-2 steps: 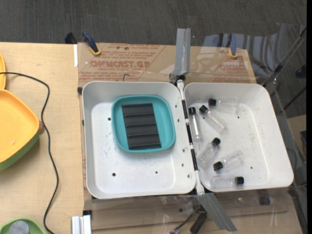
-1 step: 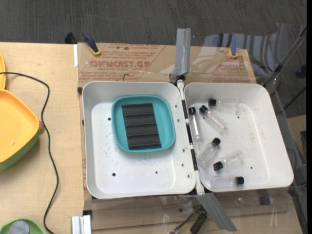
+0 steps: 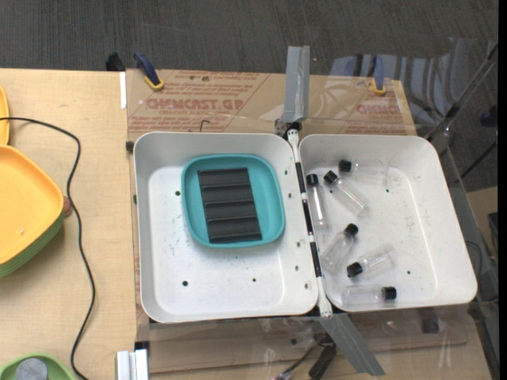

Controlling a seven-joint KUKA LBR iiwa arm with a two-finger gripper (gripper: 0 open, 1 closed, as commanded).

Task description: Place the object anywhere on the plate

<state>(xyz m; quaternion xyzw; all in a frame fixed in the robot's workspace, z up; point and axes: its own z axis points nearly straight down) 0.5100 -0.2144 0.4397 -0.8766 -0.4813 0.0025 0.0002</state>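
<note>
Over in the right bin [image 3: 432, 212], scattered clear vials with black caps, no pick made yet by the look of it. Probably counts any one of them as the task's object. Closest to the goal: the vial by the divider [image 3: 315, 203], lying flat just beside the wall between the bins, cap toward the far end, long axis running along that wall. Others lying at mixed angles: a mid-bin vial [image 3: 343, 242] tilted diagonally, a near-edge vial [image 3: 371, 294] lying roughly crosswise.

Over in the left bin [image 3: 158, 244], sitting a bit toward the far side: the teal plate [image 3: 192, 204], with a dark ribbed insert [image 3: 230, 204] filling its middle. So, from any vial, straight left across the divider to get there.

Can't tell whether the claw is apart or together. Judging from the rig, comes in from the right, so the vials lie nearer to it than the plate. Guessing a grip across the short width of the vial works best; the one hugging the wall looks awkward.
</note>
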